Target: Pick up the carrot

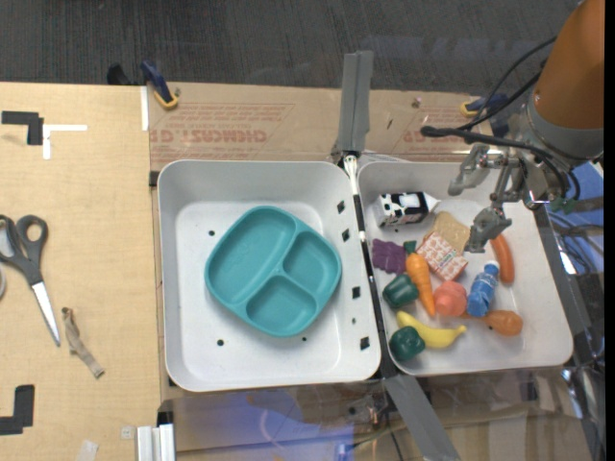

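Note:
The carrot (420, 280) is orange with a small green top and lies at a slant in the middle of the right bin (548, 339), between a purple toy and a pink round toy. My gripper (485, 227) hangs over the bin's upper right part, above a tan cracker-like piece (450, 229) and beside an orange sausage (503, 257). It is to the right of the carrot and further back, apart from it. Nothing can be seen held in it.
Around the carrot lie a purple toy (389, 255), a green pepper (399, 291), a pink round toy (449, 300), a red-patterned box (440, 254), a blue bottle (483, 289) and a banana (434, 332). A cow toy (404, 207) sits at the back. The left bin holds a teal divided plate (274, 272).

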Controlling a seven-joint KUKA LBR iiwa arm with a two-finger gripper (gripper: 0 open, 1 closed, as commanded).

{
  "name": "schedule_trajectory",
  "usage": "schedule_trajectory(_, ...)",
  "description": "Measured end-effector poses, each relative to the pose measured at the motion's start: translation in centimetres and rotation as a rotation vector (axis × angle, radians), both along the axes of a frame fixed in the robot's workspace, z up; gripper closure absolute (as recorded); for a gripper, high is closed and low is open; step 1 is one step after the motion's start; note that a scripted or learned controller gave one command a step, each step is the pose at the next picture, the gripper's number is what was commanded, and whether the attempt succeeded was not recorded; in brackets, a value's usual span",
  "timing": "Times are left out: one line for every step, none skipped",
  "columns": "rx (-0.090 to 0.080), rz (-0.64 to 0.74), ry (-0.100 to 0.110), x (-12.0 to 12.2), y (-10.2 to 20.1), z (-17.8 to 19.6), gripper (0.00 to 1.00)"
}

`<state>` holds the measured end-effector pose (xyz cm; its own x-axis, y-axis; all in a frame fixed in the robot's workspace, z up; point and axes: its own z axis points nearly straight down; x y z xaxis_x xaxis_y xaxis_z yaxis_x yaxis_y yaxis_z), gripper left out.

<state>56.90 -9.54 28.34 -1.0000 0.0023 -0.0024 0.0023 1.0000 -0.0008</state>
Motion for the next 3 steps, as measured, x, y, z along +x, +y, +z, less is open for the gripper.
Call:
schedule_trajectory(0.001,-0.123,0.000,-2.1,3.2,-9.1,0.00)
schedule_trajectory(0.003,-0.362,-0.009,-1.9,-2.2,-18.1,0.00)
schedule_trajectory(0.004,-0.578,-0.012,-1.1,-0.6,-18.4,0.00)
